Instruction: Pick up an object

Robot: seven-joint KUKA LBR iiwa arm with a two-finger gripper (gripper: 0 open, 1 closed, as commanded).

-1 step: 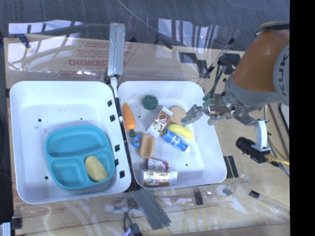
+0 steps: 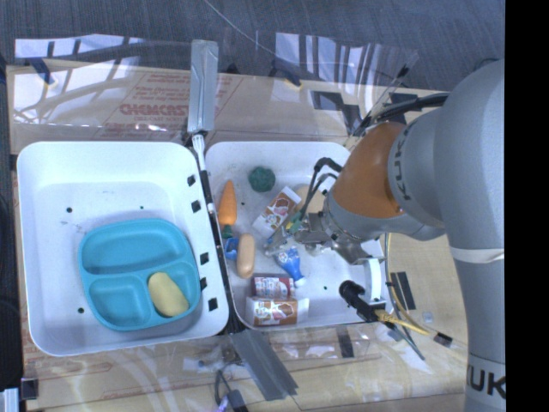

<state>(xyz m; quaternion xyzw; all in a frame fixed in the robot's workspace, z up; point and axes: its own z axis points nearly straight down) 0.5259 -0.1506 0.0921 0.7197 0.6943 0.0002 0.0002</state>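
My gripper [image 2: 293,233] hangs low over the middle of the right bin [image 2: 283,149], with the arm coming in from the right. Its tip sits just below a red and white snack packet [image 2: 279,210] and right above a blue and white wrapper [image 2: 292,266]. To its left lie a tan bread roll [image 2: 246,255] and an orange carrot [image 2: 227,202]. A dark green ball [image 2: 262,178] rests further back. Two brown and red packets [image 2: 273,286] [image 2: 274,312] lie at the bin's front. I see nothing lifted.
The left bin [image 2: 51,157] holds a blue divided tray [image 2: 129,254] with a yellow potato-like lump [image 2: 168,293] in its front right section. A small blue piece [image 2: 230,245] sits by the wall between the bins.
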